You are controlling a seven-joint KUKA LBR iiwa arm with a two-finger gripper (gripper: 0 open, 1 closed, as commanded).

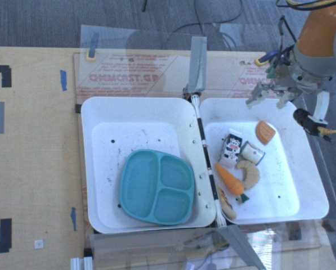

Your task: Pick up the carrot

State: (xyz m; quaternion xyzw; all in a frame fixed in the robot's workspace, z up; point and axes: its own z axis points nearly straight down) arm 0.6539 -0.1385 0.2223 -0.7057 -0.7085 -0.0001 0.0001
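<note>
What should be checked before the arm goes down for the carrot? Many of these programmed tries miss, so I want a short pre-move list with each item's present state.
1. Carrot in view in the right bin: ok.
2. Carrot free of neighbours: not ok; the beige curved piece lies against it and the milk carton sits close above.
3. Gripper above the carrot: not ok; it hangs over the bin's far edge.
4. Gripper free of any load: ok, nothing between its fingers.
5. Fingers spread for the grasp: ok, they look open.
6. Teal tray out of the path: ok, it lies in the left bin.
</note>
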